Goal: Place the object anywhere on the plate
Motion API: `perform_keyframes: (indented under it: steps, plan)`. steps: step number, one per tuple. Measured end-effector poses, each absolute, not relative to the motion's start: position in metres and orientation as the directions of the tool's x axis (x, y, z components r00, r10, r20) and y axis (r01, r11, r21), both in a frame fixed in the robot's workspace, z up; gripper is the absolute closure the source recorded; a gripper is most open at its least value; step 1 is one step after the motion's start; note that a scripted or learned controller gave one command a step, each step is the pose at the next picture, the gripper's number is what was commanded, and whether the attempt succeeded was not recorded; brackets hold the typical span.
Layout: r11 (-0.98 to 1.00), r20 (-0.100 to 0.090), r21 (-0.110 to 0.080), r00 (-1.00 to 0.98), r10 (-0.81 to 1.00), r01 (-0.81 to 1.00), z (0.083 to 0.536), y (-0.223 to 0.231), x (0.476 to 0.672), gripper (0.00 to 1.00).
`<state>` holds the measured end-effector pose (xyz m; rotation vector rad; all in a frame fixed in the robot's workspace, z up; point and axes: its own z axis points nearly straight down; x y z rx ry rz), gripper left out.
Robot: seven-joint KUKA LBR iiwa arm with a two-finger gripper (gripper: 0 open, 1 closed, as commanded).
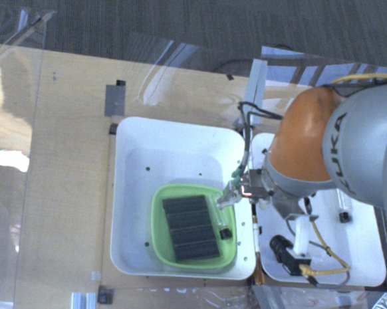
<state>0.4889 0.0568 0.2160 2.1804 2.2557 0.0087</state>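
Over in the left bin (134, 146), the green plate (157, 214) sat toward the near right corner, and the dark ribbed slab (189, 227) lay flat across the middle of it, inside the rim. So by my read the object was already where the task wants it. The gripper (229, 196) hung right at the plate's far right edge, just beside the slab's upper corner.

What worried me: with the gripper that close to the rim, any sideways move could catch the edge and shove or tip the plate, and a plate like that probably slides easily on smooth bin plastic. If it had any hold on the slab, pulling up could drag the slab back off. A small black piece (225, 233) also sat at the plate's right rim, and a bump could knock it into the bin.

Hard to make out: honestly I couldn't tell whether the gripper was open or closed, the tip was just a pale blur against the white wall. I couldn't say if it touched the plate or only hovered over it. No idea what the small black piece was. The arm (354, 143) covered a big chunk of the right bin (371, 264).
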Motion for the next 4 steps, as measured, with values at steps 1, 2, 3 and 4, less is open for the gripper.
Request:
perform_keyframes:
  steps: [1, 2, 3, 4]
  plan:
    - [0.038, 0.002, 0.012, -0.038, 0.999, 0.999, 0.227, 0.057, 0.491, 1.0]
    - [0.038, 0.002, 0.012, -0.038, 0.999, 0.999, 0.227, 0.057, 0.491, 0.0]
    - [0.044, 0.002, 0.017, -0.044, 0.999, 0.999, 0.237, 0.057, 0.493, 1.0]
    - [0.138, 0.001, 0.0, -0.138, 0.99, 0.99, 0.126, 0.13, 0.487, 1.0]
